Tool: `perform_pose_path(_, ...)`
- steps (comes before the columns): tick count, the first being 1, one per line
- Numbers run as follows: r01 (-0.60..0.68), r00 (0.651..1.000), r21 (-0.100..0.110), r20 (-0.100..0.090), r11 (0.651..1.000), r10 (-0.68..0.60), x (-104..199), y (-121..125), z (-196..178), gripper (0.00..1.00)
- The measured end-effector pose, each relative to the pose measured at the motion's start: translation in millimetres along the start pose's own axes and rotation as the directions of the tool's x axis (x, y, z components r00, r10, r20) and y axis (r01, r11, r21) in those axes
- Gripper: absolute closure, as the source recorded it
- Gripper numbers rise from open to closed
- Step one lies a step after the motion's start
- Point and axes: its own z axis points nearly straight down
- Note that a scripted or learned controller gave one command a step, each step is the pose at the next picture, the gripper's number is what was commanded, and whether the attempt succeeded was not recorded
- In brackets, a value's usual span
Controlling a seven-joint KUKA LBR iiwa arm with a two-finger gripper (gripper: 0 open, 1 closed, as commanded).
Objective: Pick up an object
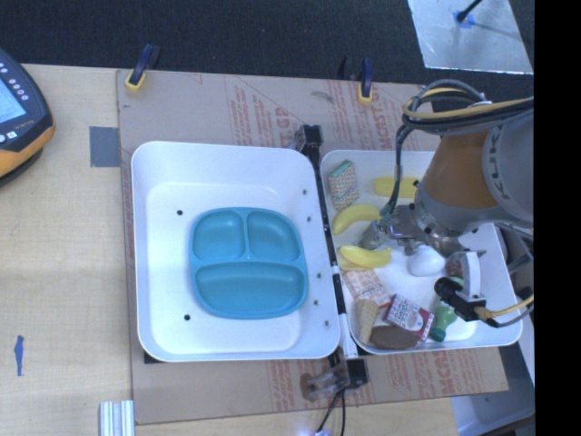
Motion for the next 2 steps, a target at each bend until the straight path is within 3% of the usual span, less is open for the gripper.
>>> perform_pose_path(1, 0.003, 1.000, -0.008, 0.002, 1.000, -0.003, 14.9, 49.8, -2.6, 0.00)
perform_pose_path(2, 0.002, 1.000, -0.007, 0.001, 1.000, -0.002, 11.4, 95.5, -2.5, 0.00)
